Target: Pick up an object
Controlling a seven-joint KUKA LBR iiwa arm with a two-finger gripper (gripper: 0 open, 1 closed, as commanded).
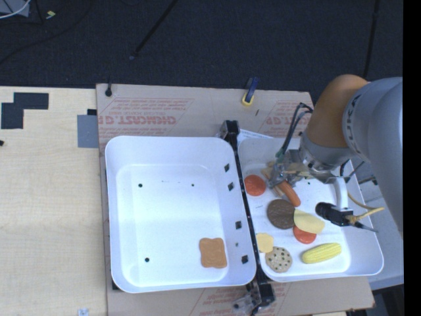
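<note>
In the right bin (368, 268), at the middle right of the frame, the gripper (281, 176) is down among the toy food, directly over the upper end of an orange carrot (288, 193) that lies slanted beside a red tomato (255, 185); whether its jaws are wide, narrow or closed on the carrot cannot be told. Below them lie a brown round patty (281, 214), a yellow piece (308, 221), a corn cob (321, 253) and a chocolate-chip cookie (279, 259). A slice of toast (213, 253) lies in the left bin (131, 176), near its lower right corner.
</note>
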